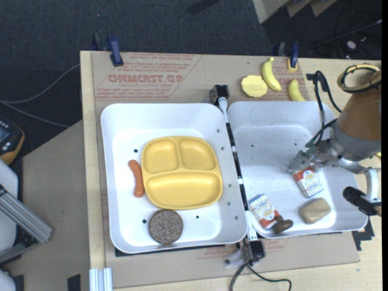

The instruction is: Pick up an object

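Progress: nothing lifted yet; grasp and lift both left, by my read.
Gripper [305,162]: down in the right bin [267,126], at the carton [308,182]; fingers can't be made out.
Carton: flat on the bin floor, bread [315,210] just beside.
Room: cardboard-topped bench [151,77], dark carpet.

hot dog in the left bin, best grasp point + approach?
Grip the hot dog at its middle, coming straight down, fingers closing across its short width. It lies flat and lengthwise on the left bin floor, close beside the yellow divided plate, so the plate-side finger has little room; the other side is open. Probably workable, but tight.
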`<state>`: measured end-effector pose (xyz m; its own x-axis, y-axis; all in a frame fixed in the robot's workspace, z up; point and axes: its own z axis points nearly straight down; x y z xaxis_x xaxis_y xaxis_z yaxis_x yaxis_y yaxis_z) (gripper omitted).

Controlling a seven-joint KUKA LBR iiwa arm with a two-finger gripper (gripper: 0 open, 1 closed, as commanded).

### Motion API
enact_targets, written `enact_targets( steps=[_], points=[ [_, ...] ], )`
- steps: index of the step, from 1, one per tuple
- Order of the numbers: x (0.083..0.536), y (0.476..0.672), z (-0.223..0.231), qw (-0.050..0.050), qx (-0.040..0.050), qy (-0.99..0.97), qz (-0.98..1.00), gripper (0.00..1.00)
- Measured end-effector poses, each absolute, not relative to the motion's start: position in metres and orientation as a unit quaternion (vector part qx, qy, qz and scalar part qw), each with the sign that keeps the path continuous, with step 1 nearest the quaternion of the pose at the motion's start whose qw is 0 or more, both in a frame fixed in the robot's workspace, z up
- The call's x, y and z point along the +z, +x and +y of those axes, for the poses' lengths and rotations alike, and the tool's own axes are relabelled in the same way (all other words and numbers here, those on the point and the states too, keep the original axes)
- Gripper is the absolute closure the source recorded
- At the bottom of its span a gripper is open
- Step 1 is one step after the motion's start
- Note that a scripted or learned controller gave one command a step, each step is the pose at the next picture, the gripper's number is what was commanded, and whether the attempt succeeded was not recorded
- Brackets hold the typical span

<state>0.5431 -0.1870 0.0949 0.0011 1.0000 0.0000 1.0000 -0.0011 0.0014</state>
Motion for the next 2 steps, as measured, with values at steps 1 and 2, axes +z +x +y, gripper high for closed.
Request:
enact_targets(
  steps=[1, 2],
  points=[
    [0.084, 0.602, -0.1, 0.001, 0.0024, 0.704, 0.711, 1.0],
    [0.192, 0.616, -0.026, 0.004, 0.0055, 0.704, 0.711, 1.0]
  ],
)
